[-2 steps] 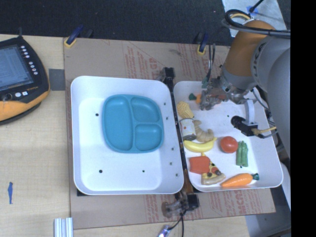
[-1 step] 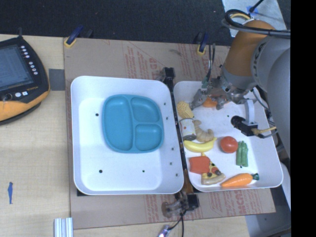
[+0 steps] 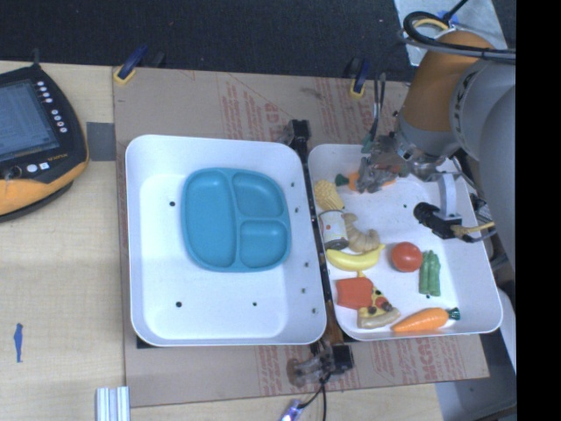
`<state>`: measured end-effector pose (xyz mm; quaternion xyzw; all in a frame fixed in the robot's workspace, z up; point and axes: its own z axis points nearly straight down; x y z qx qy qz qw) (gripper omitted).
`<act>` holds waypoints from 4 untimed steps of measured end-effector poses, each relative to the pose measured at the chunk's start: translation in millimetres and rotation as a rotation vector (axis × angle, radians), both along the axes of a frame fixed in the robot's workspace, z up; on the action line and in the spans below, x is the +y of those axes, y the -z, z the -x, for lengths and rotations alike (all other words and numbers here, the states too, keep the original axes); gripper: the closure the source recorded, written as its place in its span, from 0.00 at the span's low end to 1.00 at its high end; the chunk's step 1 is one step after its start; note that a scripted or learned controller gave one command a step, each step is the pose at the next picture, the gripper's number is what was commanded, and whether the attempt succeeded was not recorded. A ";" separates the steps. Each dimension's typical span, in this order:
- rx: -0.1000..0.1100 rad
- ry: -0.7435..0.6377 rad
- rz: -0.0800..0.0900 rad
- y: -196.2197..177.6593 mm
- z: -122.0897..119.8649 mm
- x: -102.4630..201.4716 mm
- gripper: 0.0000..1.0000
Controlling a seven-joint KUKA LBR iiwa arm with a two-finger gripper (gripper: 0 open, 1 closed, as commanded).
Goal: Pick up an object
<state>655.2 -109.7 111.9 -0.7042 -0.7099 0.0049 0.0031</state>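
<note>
I see a pale wooden table [image 3: 61, 261] under a dark floor strip, with a brown cardboard sheet [image 3: 219, 103] laid over it. The sheet carries reddish print that is too faint for me to read. Two shallow white bins sit on it side by side.

The things to pick all lie in the right bin [image 3: 478, 274]. Nearest the gripper [image 3: 375, 181] is a small orange and green piece [image 3: 352, 181] in the bin's far left corner, just beside the gripper's tip. I cannot tell whether the gripper is open or closed, and I see nothing held in it.

Just in front of that piece lies a corn cob [image 3: 329, 196] against the left wall. Below the cob is a small can [image 3: 333, 229], its label too small to read, with a beige lump [image 3: 363, 238] touching it. A banana [image 3: 353, 259] lies under both. A tomato [image 3: 405, 257] sits to the right of the banana and a green vegetable [image 3: 429, 273] stands just beside the tomato. Along the near wall I see a red block [image 3: 355, 292], a pizza slice [image 3: 378, 312] and a carrot [image 3: 423, 320].

The left bin [image 3: 153, 279] holds a blue divided plate [image 3: 235, 217]. Two blue clamps [image 3: 131, 62] pin the sheet's far edge. At the far left rests an orange and grey teach pendant [image 3: 31, 139]; its screen text is unreadable.
</note>
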 end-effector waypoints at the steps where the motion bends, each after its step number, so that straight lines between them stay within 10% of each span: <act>1: 0.000 0.000 0.000 0.1 0.1 0.1 0.00; 2: -0.003 0.000 0.002 -10.2 -0.4 -1.1 1.00; 3: -0.003 0.000 0.002 -10.1 -0.3 -1.0 0.00; 4: -0.009 0.001 0.004 -20.5 -1.0 -2.2 1.00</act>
